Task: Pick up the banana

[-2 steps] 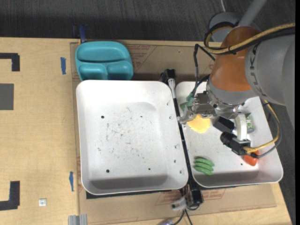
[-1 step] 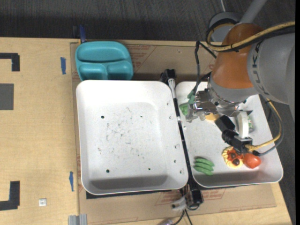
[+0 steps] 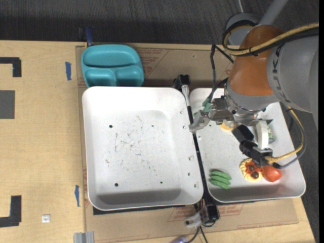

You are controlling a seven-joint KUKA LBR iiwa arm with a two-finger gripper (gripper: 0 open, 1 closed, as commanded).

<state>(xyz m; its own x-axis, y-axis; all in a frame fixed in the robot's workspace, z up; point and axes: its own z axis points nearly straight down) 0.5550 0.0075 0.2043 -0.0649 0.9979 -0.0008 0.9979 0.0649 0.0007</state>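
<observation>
The gripper (image 3: 200, 121) hangs over the right bin (image 3: 296, 189) (green pods (image 3: 220, 178) lie inside)

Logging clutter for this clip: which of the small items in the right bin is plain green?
The green pod bundle near the right bin's front edge, lying on its own; the orange piece and red tomato sit further right.

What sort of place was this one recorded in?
Most likely a robotics lab bench for bin picking: a left bin and right bin, shallow and white, sit side by side, a robot arm hangs over the right one, and blue tape marks the board.
</observation>
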